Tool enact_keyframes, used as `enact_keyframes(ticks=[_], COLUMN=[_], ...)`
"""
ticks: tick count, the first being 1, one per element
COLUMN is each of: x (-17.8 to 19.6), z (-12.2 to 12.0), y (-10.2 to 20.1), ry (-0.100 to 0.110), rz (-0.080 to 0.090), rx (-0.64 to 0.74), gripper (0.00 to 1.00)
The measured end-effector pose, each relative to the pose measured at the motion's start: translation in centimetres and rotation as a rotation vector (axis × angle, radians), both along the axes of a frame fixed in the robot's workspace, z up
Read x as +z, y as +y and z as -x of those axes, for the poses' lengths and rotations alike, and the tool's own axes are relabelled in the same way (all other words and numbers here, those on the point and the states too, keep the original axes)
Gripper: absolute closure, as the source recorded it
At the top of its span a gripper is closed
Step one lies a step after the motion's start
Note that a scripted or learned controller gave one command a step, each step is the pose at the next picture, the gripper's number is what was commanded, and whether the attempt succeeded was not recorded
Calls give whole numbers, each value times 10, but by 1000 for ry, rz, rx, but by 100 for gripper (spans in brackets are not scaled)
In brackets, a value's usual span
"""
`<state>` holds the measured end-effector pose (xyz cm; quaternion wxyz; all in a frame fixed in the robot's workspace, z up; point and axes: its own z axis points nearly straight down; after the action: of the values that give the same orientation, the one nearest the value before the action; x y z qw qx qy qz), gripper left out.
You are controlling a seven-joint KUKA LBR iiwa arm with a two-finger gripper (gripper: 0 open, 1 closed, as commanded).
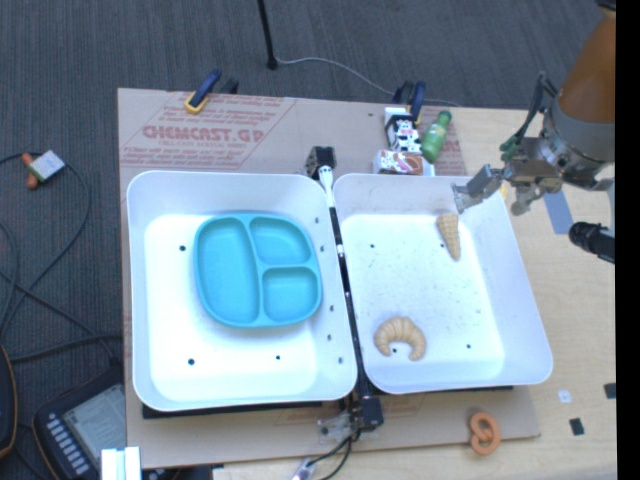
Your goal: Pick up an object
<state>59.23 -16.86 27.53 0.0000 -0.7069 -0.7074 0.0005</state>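
Observation:
In the right bin (520, 308), a tan cone-shaped toy (450, 235) lies near the far right corner. A toy croissant (400, 336) sits near the bin's front. My gripper (495, 197) hovers over the far right rim of this bin, just above and to the right of the cone. Its fingers are spread open with nothing between them. A blue divided plate (258, 268) rests in the left bin (150, 358).
Behind the bins, a green bottle (435, 136) and a small printed box (402, 153) stand on the board. An orange ring (485, 431) lies in front of the right bin. Clamps sit at the board's back edge.

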Motion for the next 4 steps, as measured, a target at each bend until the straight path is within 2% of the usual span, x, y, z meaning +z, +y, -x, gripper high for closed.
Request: enact_keyframes(ticks=[1,2,3,4], x=[-129,-187,-188,-177], z=[29,66,106,105], y=[-3,11,71,70], ry=[3,-7,-11,-14], rz=[-1,1,3,5], rx=[-1,-1,-2,-3], gripper=[0,0,0,100])
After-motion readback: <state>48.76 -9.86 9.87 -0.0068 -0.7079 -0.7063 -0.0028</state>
